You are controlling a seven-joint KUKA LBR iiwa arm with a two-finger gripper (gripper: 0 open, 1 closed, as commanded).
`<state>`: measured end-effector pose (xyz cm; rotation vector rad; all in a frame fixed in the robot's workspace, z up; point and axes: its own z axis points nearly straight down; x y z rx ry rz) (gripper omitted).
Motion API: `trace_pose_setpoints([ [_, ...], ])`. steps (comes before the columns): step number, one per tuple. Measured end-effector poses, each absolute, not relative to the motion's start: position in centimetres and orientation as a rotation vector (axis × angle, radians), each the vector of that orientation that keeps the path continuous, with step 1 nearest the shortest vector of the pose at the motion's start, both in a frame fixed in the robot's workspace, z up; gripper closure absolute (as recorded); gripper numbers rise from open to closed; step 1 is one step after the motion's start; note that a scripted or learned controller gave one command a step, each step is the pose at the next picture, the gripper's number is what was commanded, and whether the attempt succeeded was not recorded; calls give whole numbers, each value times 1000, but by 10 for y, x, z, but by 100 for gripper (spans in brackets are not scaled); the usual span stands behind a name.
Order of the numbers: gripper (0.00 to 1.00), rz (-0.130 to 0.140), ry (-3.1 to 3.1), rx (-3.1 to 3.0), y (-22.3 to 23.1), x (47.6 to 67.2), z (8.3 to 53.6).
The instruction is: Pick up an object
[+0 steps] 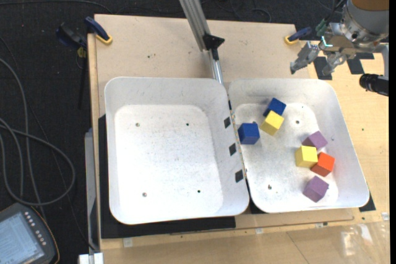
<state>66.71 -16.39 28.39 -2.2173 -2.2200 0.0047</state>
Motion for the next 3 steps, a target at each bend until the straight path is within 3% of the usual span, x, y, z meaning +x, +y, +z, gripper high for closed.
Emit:
trace_pose_setpoints([
  [1, 0, 1, -2225, -2218, -164, 668, 287],
  [3, 0, 5, -2219, -2220, -172, 662, 193],
])
